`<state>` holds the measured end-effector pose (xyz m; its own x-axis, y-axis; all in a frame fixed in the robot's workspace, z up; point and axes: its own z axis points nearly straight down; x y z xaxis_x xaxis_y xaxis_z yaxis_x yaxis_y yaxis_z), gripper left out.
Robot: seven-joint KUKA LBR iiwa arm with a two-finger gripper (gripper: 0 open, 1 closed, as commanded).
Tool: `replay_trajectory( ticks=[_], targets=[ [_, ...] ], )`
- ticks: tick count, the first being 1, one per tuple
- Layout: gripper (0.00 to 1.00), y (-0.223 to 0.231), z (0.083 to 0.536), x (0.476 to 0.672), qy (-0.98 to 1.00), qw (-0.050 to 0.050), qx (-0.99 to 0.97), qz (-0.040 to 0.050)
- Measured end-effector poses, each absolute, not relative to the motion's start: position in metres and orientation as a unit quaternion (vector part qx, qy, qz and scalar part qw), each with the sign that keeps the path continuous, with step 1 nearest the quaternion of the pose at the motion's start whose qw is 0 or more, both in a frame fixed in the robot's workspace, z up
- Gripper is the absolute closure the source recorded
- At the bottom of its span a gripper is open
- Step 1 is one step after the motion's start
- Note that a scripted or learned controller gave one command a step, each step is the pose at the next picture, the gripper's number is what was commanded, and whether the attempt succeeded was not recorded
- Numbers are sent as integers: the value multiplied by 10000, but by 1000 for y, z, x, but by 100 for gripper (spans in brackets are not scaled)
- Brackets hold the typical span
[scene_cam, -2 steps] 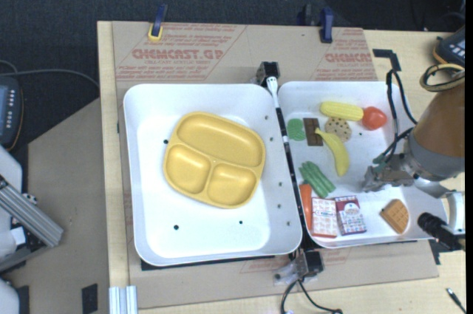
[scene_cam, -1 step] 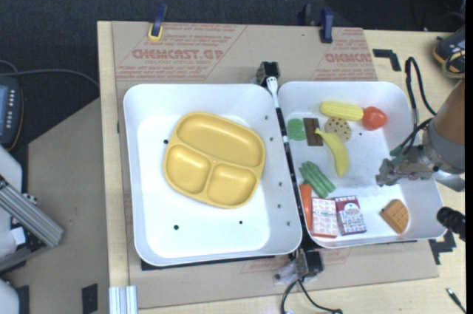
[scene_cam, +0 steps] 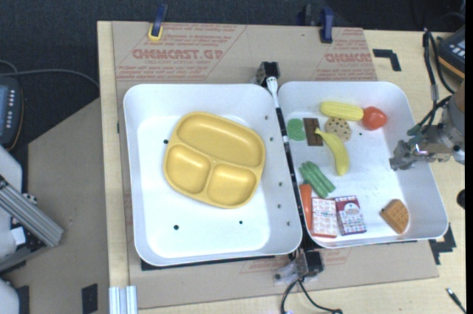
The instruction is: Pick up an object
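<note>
The right bin (scene_cam: 414, 183) holds several toy foods. A yellow corn cob (scene_cam: 341, 110) and a red tomato (scene_cam: 374, 117) lie at its far side, with a cookie (scene_cam: 338, 128), a brown bar (scene_cam: 312, 132) and a green disc (scene_cam: 296, 129) beside them. A banana (scene_cam: 338, 151) lies mid-bin, above a green pod (scene_cam: 318, 178) and an orange carrot (scene_cam: 306, 200). Two small red-and-white packets (scene_cam: 338, 216) and a waffle piece (scene_cam: 395, 216) sit near the front. My gripper (scene_cam: 405, 156) hangs over the bin's right side, apart from every item.
The left bin (scene_cam: 144, 179) holds a yellow divided plate (scene_cam: 214, 159). A black divider clip (scene_cam: 268, 72) sits between the bins at the far side. Both bins rest on a cardboard-covered bench (scene_cam: 222, 46).
</note>
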<state>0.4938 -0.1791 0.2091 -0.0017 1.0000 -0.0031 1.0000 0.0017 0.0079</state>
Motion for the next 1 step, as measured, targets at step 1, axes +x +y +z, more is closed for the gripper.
replay_trajectory(
  ticks=[1],
  targets=[
    [100,-179,226,495,7076,24,7066,8]
  ],
)
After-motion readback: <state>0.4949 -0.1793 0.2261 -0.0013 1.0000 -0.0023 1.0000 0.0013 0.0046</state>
